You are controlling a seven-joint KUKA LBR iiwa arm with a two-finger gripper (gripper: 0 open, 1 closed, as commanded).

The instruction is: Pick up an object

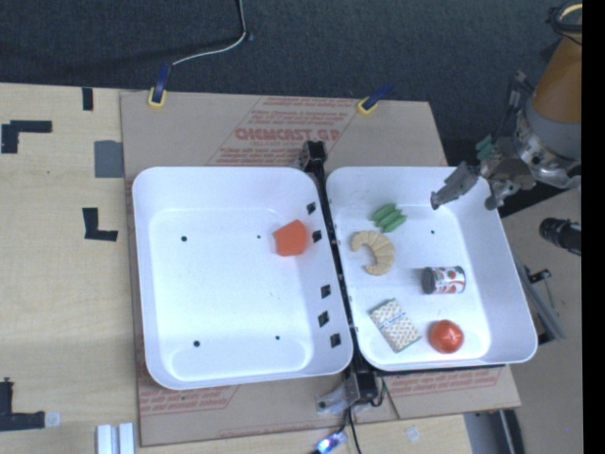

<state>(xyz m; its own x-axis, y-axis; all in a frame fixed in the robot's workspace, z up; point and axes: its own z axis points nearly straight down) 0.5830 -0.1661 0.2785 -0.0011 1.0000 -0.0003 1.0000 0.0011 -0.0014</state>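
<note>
Setting: a pale wooden bench (57,282) before a dark curtain, overlaid with a printed cardboard sheet (284,130) on which two shallow white bins sit side by side, joined by a black clip strip (326,253) taken here as the landmark. Left of the strip: the left bin (170,348), containing one orange block (292,238) just beside the strip, near its upper half. Right of the strip: the right bin (506,291), containing five items, namely a green piece (388,218), a tan croissant-shaped piece (374,252) just beside the strip, a small can (443,280) lying on its side farther right, a patterned packet (394,325) lower down, and a red ball (445,336) just right of the packet. Any of these could serve as the object to be picked. Arm: grey with an orange band (558,83), entered from far right of the strip, wrist tilted, the gripper (468,187) hanging over the upper right edge of the right bin, well apart from every item. Nothing is seen in its grasp; how wide it stands cannot be told. Risks, as judged: a descent from this spot would meet the bin rim or bare floor; the can may roll away if nudged; the ball may slip out; the flat packet offers little to pinch.
</note>
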